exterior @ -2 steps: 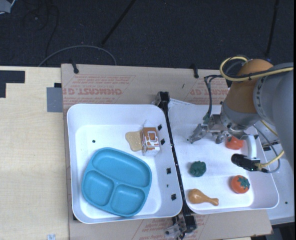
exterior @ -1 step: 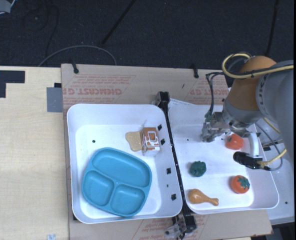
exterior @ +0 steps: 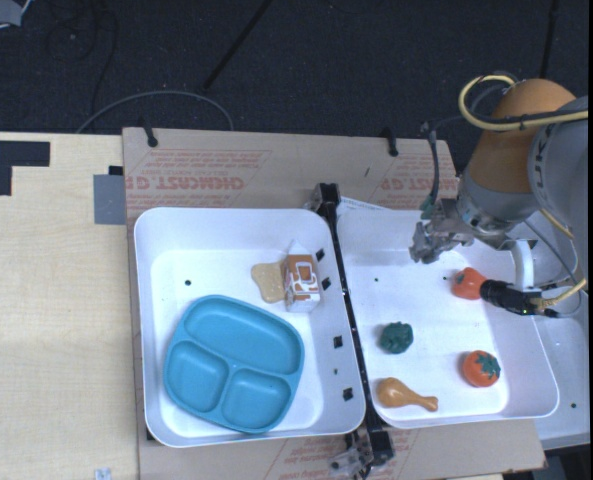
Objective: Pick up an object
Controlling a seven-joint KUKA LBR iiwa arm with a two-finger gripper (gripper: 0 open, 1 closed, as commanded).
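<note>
The gripper point(exterior: 431, 240) is seen low over the right bin point(exterior: 536, 408), at its twelve o'clock; its grip cannot be told. Four items are counted there: two tomatoes point(exterior: 481, 367), one broccoli point(exterior: 396, 337), one drumstick point(exterior: 406, 396). The arm point(exterior: 521, 158) is bent from two o'clock.

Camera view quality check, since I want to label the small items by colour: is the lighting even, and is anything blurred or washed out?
Camera view: lighting is fairly even across both bins, with soft shadows and no strong glare; the white right bin looks bright but not blown out; the green item and orange chicken leg read clearly; the gripper looks dark and soft, its detail hard to make out; the background above the bench is nearly black.
</note>
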